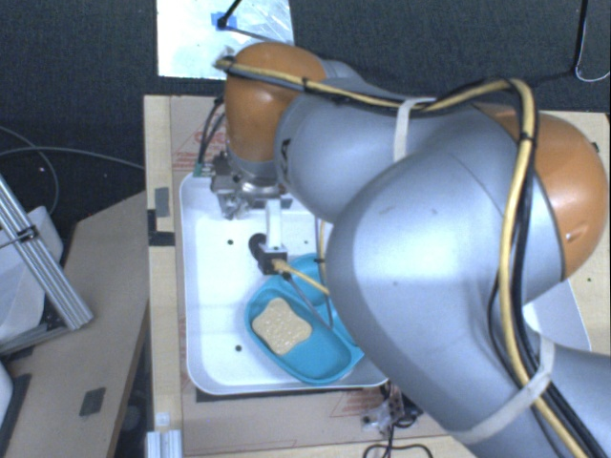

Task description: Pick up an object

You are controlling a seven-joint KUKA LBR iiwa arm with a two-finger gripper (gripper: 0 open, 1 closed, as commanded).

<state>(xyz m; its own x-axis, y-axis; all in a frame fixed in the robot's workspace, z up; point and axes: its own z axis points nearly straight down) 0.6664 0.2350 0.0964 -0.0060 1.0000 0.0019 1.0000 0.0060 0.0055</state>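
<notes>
One white bin (212,294) shows plainly in the camera view, left of centre on the bench (160,151). Its far and left parts are bare white floor, marked by two small dark specks (231,243).

In the near right part of the bin lies a blue dish (320,356), shallow and oval, set at a slant from upper left to lower right. Its right edge runs under the arm. A tan slice (282,325), speckled and shaped like bread, lies flat inside the dish toward its left end, well clear of the bin wall.

The grey arm (449,246) reaches in from the right and covers most of the centre and right of the view, with an orange band (263,89) above the wrist. The gripper (253,198) points down over the far part of the bin, above the bare floor and near the far end of the dish. It is apart from both dish and slice. Whether it is open or closed cannot be told from this angle, nor whether it touches the bin floor.

Beyond the bench, a pale sheet (224,27) lies on the dark floor (76,65). At the left, a metal frame (38,265) leans across a tan board (95,284), and thin black cables (57,160) loop over the floor.
</notes>
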